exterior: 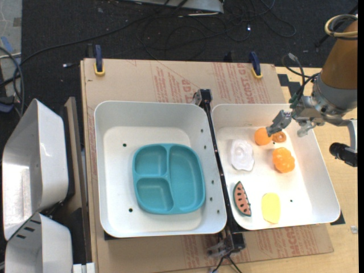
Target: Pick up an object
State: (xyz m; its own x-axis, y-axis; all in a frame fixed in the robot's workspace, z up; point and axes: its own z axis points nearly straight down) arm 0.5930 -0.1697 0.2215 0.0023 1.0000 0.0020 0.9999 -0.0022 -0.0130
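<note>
two smooth orange balls [263,136], one rounded, just beside the gripper [280,124].

A small round orange ball [262,136] lies in the right bin, just beside the gripper [278,131], on its left, touching or almost touching the fingertips. A bigger orange fruit [283,159] lies just below the gripper. A white lumpy piece [242,154] lies lower left. A watermelon slice [242,198] and a yellow oval piece [271,207] lie well below, flat.
</note>
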